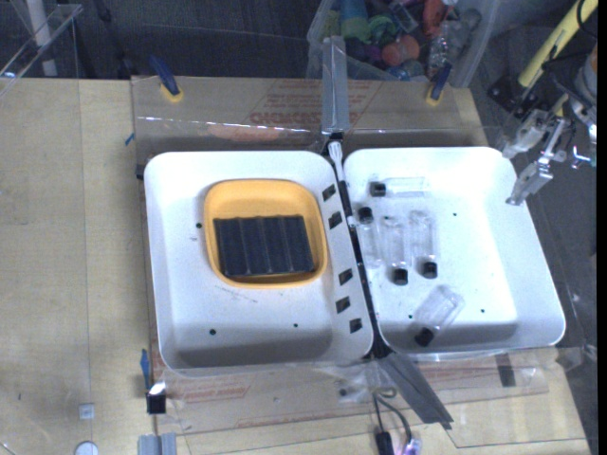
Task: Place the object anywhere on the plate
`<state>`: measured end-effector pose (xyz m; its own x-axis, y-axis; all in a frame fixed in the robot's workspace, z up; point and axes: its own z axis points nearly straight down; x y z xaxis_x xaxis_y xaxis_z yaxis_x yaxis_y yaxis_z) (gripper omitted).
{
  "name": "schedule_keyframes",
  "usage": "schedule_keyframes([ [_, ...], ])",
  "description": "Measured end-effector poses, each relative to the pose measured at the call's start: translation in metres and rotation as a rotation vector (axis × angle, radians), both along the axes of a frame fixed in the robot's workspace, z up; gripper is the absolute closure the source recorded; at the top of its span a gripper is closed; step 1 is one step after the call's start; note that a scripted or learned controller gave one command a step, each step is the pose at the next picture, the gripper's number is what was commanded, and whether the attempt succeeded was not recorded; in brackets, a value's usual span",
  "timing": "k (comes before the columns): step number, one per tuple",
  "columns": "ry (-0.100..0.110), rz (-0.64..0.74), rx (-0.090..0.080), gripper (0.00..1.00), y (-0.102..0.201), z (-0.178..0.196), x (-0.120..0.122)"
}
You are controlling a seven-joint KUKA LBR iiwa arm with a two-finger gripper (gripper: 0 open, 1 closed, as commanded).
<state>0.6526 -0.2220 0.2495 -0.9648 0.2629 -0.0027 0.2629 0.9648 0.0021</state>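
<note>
A yellow plate (265, 191) with rounded corners lies in the left bin (180, 330). A black ribbed rectangular object (264, 246) rests flat on the plate, filling most of its floor. My gripper (527, 180) hangs at the far right, above the back right rim of the right bin (503, 292), well away from the plate and with nothing visible in it.
Several clear vials with black caps (403, 245) lie in the right bin, one (434, 309) near its front edge. A divider with black clips (343, 254) separates the bins. A box of coloured toys (398, 17) stands behind the bench.
</note>
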Motion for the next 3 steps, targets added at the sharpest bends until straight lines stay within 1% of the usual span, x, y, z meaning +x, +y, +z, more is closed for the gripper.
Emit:
schedule_keyframes([
  [1,-0.007,0.334,-0.003,0.0,0.0,0.002,0.006],
  [2,-0.008,0.632,-0.005,0.0,0.0,0.005,0.016],
  [3,-0.004,0.968,-0.002,0.0,0.0,-0.005,0.016],
])
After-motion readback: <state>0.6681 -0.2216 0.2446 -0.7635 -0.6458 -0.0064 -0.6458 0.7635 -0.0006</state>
